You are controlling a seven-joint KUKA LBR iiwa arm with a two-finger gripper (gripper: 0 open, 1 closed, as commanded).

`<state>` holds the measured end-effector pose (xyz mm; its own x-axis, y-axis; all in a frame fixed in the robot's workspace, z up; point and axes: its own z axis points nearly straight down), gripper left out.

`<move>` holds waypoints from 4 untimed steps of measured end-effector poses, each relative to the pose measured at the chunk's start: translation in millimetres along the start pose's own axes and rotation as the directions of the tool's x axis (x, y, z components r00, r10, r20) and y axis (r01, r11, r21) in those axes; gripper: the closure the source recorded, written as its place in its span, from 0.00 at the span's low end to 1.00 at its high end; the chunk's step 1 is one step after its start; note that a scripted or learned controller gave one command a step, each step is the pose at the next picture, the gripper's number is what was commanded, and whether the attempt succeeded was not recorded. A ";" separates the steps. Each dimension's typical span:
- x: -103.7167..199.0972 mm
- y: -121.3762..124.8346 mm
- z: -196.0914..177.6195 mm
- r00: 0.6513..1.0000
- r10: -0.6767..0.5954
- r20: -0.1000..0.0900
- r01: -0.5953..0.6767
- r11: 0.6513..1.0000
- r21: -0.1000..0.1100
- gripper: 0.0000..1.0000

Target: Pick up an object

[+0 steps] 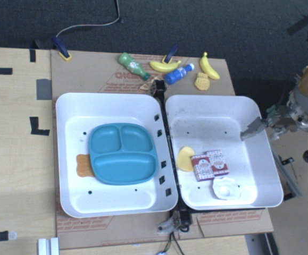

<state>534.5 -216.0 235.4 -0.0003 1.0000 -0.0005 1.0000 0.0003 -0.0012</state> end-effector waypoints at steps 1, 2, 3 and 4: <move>86.6 46.9 87.3 1.000 -0.002 -0.002 0.002 1.000 0.002 0.00; 109.1 23.6 145.3 1.000 0.001 0.005 -0.001 1.000 -0.015 0.00; 108.7 113.7 149.6 1.000 -0.001 0.001 0.001 1.000 -0.005 0.00; 112.6 105.6 149.4 1.000 -0.001 0.003 0.001 1.000 -0.004 0.00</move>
<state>639.8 -103.5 85.8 -0.0011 1.0000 -0.0032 1.0000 0.0011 0.0027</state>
